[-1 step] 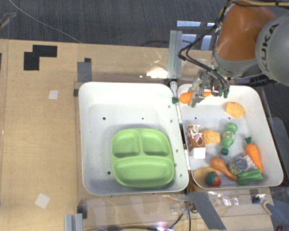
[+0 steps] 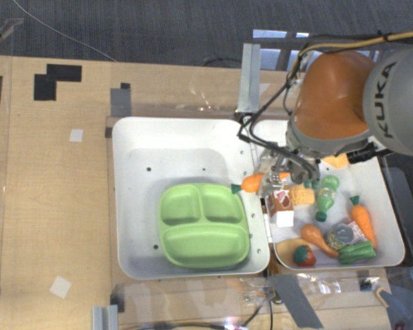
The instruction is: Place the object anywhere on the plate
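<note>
Overhead, looking down on two white bins side by side. Green divided plate [image 2: 204, 225] lying in the left bin [image 2: 134, 184]. Small orange toy carrot [image 2: 250, 183] perched at the rim between the bins, just beside the gripper [image 2: 283, 177]; finger opening and any hold impossible to tell. Probably light, stiff, smooth plastic, prone to slipping; best pinched across the thick middle.

Two white bins [image 2: 134, 150], one green plate [image 2: 203, 225], two carrots [image 2: 362, 222], one green bottle [image 2: 325, 196].
</note>
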